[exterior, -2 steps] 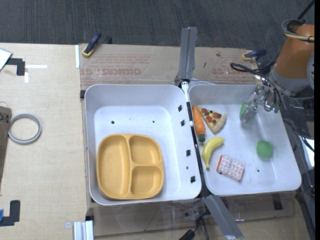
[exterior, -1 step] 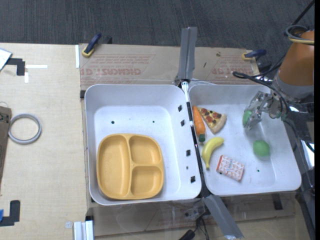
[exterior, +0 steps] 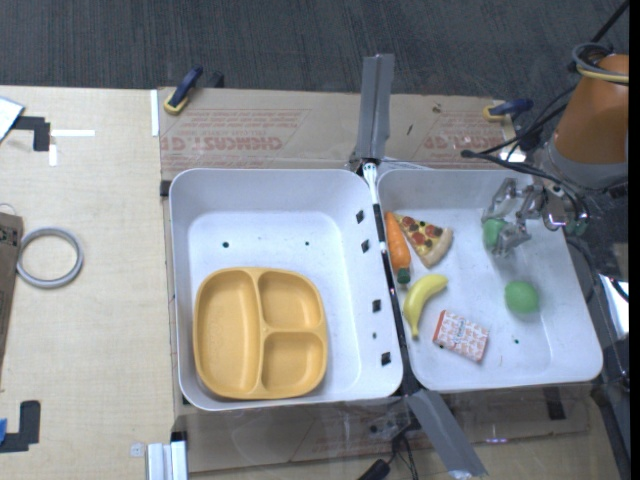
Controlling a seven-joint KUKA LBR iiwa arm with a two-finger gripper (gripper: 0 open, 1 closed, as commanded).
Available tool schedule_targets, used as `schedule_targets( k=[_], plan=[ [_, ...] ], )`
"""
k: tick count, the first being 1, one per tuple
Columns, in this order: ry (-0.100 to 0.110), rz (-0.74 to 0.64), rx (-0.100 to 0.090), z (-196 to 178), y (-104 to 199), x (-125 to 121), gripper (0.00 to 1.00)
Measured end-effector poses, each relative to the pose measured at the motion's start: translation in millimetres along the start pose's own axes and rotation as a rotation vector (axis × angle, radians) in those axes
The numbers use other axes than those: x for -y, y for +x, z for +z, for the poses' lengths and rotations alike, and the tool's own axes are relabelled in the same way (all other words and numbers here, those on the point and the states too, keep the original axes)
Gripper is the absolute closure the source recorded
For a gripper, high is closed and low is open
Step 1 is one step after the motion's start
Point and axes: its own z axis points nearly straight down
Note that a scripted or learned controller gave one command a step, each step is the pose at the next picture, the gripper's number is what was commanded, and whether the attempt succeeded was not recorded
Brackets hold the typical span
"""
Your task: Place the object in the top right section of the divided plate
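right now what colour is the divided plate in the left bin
Yellow-orange divided plate, best seen in the camera view.

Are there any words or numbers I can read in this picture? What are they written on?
Red printing on the cardboard sheet behind the bins: it appears upside down and too blurred to read.
Red-and-white packet in the right bin: its pattern is too small to read.
Nothing else shows any writing, not the yellow divided plate either.

Your arm (exterior: 596, 118): orange band above a grey wrist, black cables looped alongside; your gripper (exterior: 508, 230): bare silvery metal fingers on a compact metal body.
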Motion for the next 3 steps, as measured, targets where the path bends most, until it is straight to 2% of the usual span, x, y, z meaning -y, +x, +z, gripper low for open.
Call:
schedule_targets(
  k=[1,3],
  plan=[
    [-0.001,-0.307,0.000,-0.1,-1.8,-0.1,1.00],
    [-0.003,-1.088,0.002,-0.2,-9.6,-0.6,1.00]
  ],
)
